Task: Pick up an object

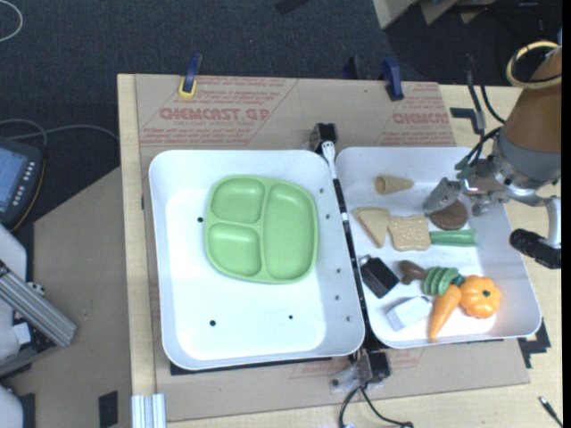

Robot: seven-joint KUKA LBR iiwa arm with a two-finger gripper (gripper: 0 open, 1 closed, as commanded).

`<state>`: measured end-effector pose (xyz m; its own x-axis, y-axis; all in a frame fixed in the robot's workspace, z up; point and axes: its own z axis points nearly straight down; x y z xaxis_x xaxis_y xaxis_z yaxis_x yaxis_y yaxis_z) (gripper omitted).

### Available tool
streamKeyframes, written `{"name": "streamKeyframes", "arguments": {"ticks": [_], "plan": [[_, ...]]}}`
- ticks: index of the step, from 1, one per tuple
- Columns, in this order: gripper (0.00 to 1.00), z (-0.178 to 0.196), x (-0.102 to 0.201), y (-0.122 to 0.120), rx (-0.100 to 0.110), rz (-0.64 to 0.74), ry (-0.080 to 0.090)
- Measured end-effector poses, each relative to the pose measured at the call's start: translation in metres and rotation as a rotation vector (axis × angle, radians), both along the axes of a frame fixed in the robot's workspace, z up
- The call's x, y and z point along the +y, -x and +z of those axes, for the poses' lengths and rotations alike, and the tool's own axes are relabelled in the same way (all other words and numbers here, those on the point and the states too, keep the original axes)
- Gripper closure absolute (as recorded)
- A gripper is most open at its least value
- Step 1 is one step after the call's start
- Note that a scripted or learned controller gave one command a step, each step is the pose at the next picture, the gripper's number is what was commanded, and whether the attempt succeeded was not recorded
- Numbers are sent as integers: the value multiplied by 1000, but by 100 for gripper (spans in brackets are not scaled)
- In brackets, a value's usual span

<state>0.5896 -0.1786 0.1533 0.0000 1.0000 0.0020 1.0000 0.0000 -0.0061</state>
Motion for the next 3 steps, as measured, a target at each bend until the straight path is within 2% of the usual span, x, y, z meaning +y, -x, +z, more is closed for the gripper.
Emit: {"name": "streamKeyframes", "arguments": {"ticks": [1,2,3], "plan": [[0,-61,-7,1,1,0,0],[0,-65,-7,-1,-7,1,2],[100,-53,-6,-3,-16,1,2]]}}
